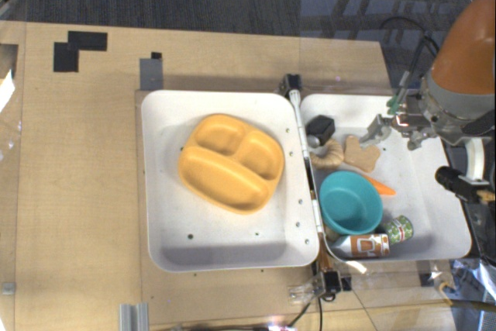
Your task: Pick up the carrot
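**Carrot by the Bowl, Me Above the Right Bin**

Dark carpet ran along the top of the scene, and below it the pale wooden bench (77, 205) carried two shallow white bins side by side. Inside the left bin (167, 248) lay a yellow divided plate (231, 161), tilted at a slant to the bin's walls. Over the right bin (453, 240) my arm (465, 43) reached in, orange band above the grey wrist.

My gripper (397, 124) hung above the upper part of that bin, near its far wall. One finger (375, 131) pointed down and left toward a tan, flat piece (362, 153) lying just below it; the other was too muddled against the wrist hardware for me to judge, so I could not tell whether my fingers stood apart or together. Nothing showed between them.

Only the carrot's (380, 186) orange tip was visible, poking out from behind the right rim of the teal bowl (350, 201) and touching or nearly touching it. It lay below my fingers, toward the near side of the bin, with the tan piece between us.

A black object (320, 125) sat at the bin's upper left corner. A can (368, 245) and a green-labelled container (399, 228) rested against the near wall, just under the bowl.
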Controlling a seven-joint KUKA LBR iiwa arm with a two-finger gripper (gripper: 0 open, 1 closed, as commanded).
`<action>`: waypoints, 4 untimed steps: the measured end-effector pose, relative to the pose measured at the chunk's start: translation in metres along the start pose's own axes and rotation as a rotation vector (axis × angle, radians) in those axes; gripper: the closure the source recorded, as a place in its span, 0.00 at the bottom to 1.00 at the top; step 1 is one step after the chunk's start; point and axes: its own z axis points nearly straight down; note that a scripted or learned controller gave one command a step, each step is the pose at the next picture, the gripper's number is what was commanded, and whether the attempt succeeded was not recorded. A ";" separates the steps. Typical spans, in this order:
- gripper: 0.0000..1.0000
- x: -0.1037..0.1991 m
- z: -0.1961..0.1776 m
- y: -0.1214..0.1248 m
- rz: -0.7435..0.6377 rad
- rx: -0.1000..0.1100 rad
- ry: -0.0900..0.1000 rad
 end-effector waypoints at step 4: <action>0.00 -0.087 0.140 -0.074 -0.653 -0.009 -0.007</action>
